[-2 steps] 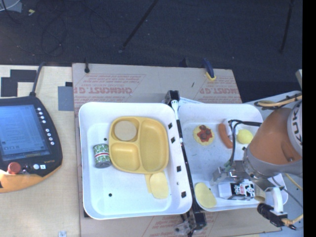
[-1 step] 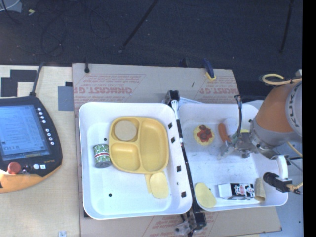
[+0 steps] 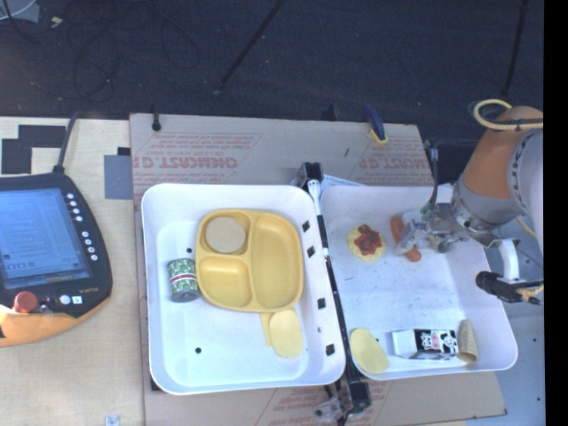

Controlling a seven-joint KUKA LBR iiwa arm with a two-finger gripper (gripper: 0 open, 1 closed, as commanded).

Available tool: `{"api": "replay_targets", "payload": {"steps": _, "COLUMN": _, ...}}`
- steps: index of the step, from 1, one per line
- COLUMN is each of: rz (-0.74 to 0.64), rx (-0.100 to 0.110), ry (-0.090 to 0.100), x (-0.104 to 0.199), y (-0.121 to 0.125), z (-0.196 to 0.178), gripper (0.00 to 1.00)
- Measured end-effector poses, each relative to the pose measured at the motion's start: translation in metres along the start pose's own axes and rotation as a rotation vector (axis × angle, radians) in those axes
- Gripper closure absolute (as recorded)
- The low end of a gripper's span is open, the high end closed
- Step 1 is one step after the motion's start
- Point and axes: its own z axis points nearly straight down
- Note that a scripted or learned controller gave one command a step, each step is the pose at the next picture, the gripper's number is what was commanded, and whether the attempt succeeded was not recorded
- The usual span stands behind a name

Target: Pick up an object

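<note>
Reaching in from the right, the grey arm (image 3: 497, 180) with its orange band hangs over the far right part of the right-hand white bin (image 3: 484, 278). Its jaws (image 3: 424, 231) sit low over the bin floor, near the far edge. They are small and blurred from this slanted overhead camera, so I cannot tell how they stand, nor whether anything is between them.

Just beside the jaws lie two small orange-red pieces (image 3: 399, 229), one toward the far edge and one a little nearer, both apparently resting on the bin floor. A little to their left is a yellow disc with red topping (image 3: 366, 242), like a toy pizza. Along the near edge of the same bin lie a pale yellow shape (image 3: 368, 351), a black-and-white carton (image 3: 426, 343) on its side, and a tan piece (image 3: 467, 342) at the carton's right end.

The left-hand white bin (image 3: 169, 353) holds a yellow divided tray (image 3: 266, 264), a small green can (image 3: 183, 279) touching the tray's left side, and a pale yellow piece (image 3: 286, 333) at its near edge.

As a judgement, the pick looks unfinished: nothing is seen lifted, and the arm appears placed for a try at the orange-red pieces. Gripping and raising remain.
</note>
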Motion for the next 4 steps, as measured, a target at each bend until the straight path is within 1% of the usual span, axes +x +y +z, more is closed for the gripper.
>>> {"api": "replay_targets", "payload": {"steps": 1, "rz": 0.002, "rx": 0.004, "ry": 0.003, "x": 0.049, "y": 0.025, "z": 0.001, "gripper": 0.0}}
{"api": "replay_targets", "payload": {"steps": 2, "rz": 0.0, "rx": 0.008, "ry": 0.002, "x": 0.047, "y": 0.024, "z": -0.01, "gripper": 1.0}}
{"api": "replay_targets", "payload": {"steps": 3, "rz": -0.002, "rx": -0.001, "ry": 0.004, "x": 0.125, "y": 0.005, "z": -0.123, "gripper": 1.0}}
{"api": "replay_targets", "payload": {"steps": 4, "rz": 0.002, "rx": 0.006, "ry": 0.002, "x": 0.121, "y": 0.004, "z": -0.116, "gripper": 0.0}}
